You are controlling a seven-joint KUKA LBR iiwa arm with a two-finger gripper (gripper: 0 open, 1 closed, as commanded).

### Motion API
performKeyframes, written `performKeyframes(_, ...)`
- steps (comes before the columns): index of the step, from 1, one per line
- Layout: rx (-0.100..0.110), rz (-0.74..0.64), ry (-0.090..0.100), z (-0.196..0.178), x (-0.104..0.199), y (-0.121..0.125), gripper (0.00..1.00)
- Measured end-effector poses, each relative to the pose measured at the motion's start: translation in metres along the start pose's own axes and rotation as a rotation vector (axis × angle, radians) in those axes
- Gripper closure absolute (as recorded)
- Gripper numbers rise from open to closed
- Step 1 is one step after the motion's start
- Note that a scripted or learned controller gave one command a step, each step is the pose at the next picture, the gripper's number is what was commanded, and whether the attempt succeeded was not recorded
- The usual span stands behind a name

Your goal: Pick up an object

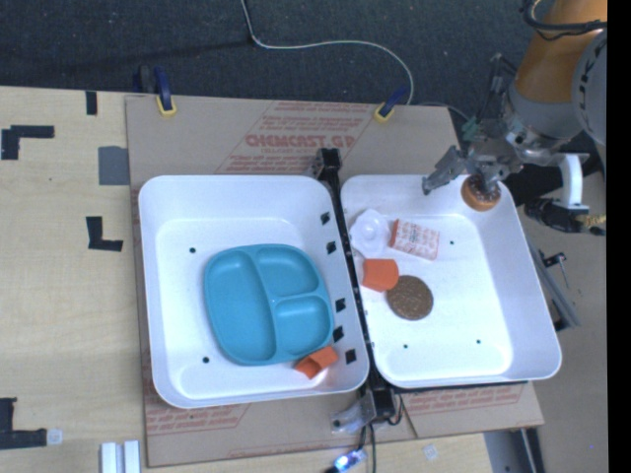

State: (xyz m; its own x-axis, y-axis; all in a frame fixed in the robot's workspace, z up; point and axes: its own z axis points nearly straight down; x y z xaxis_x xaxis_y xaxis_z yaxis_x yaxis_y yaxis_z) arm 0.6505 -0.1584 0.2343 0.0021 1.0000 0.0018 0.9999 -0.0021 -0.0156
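Nothing is lifted yet as I read it: my end effector (480, 177) hovers at the right bin's (523, 294) far corner over a small round orange thing (481, 196), its grip unreadable from here.

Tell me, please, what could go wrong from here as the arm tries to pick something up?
1. The gripper sits over the small round tan object at the right-hand white bin's far rim; a grasp there could strike the wall.
2. The orange block, round brown disc and clear plastic piece lie clustered, so descending there might nudge neighbours.
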Motion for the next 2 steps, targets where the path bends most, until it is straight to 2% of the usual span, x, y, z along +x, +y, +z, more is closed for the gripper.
performKeyframes(1, -0.014, -0.004, -0.002, -0.01, 0.001, 0.002, 0.0)
performKeyframes(2, -0.01, -0.005, -0.003, 0.053, 0.005, 0.007, 0.0)
